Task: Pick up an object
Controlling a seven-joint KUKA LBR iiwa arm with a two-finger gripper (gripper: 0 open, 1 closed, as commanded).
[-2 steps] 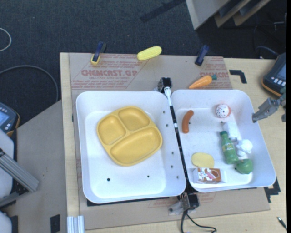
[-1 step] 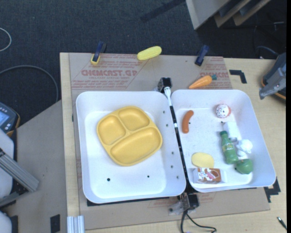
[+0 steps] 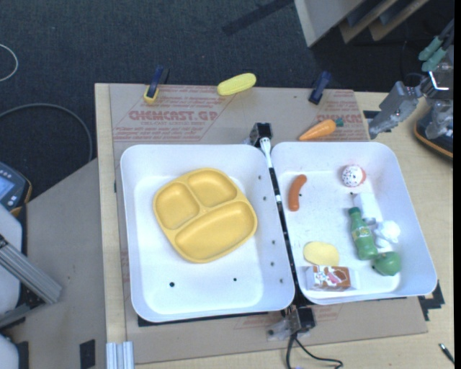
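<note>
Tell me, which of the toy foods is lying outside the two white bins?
Two are: the yellow banana and the orange carrot, both on the brown board behind the bins.

Dark carpeted floor [image 3: 86,43] surrounds the desk [image 3: 108,187], whose top is a tan board printed with red lettering. A thin white cable [image 3: 9,63] loops on the floor at left, and pale wooden furniture [image 3: 346,18] stands at the top right.

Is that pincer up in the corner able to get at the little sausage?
Probably yes. The sausage lies alone on bare floor of the right bin, nothing over it, and the pincer is parked just outside that bin's corner.
</note>
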